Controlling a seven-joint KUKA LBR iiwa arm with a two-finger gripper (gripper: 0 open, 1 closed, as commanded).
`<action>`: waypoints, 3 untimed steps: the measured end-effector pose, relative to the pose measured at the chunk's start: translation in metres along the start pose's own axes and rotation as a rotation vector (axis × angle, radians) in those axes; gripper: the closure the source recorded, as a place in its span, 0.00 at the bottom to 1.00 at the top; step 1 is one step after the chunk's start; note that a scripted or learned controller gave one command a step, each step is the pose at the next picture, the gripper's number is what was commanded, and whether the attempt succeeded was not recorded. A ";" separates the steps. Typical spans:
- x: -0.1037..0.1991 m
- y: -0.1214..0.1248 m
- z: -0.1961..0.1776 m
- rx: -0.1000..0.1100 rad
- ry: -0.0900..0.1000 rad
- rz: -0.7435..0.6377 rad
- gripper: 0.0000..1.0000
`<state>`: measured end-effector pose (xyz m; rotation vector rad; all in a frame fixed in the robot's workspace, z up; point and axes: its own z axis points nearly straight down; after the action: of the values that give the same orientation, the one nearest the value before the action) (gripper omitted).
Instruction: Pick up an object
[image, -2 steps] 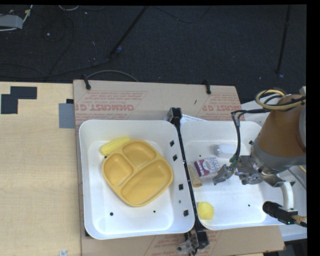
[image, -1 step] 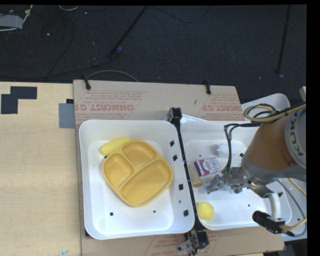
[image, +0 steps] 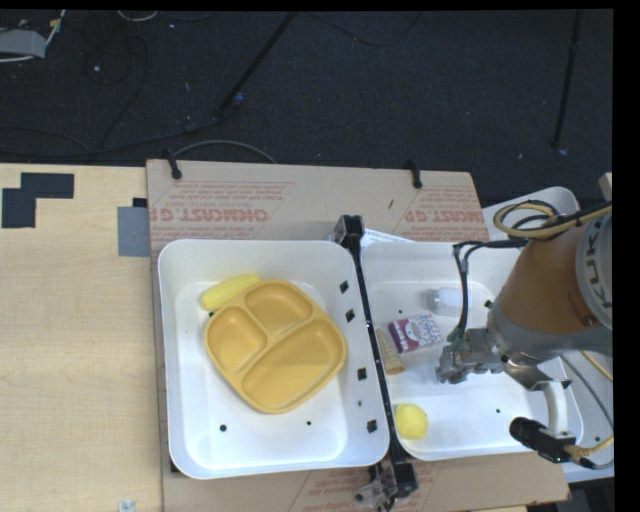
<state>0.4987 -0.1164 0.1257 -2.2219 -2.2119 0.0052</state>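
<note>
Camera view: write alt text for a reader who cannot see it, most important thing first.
A grey and orange robot arm reaches from the right, its gripper low in the right bin, near a small packet and a yellow ball. The left bin holds a yellow divided tray and a banana.

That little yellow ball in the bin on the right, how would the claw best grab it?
Probably straight down from above, fingers closing across the middle of the yellow ball. It looks round, so any pair of opposite sides should serve. It lies near the right bin's front-left corner, so the fingers are best set along the divider rather than across it. The gripper is up and to the right of it.
</note>
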 end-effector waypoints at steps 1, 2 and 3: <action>0.001 0.008 -0.045 -0.009 -0.002 -0.006 1.00; 0.001 0.008 -0.077 -0.007 -0.002 -0.006 1.00; 0.044 0.029 -0.089 -0.006 -0.001 -0.009 1.00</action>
<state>0.5289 -0.0731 0.2149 -2.2156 -2.2252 0.0006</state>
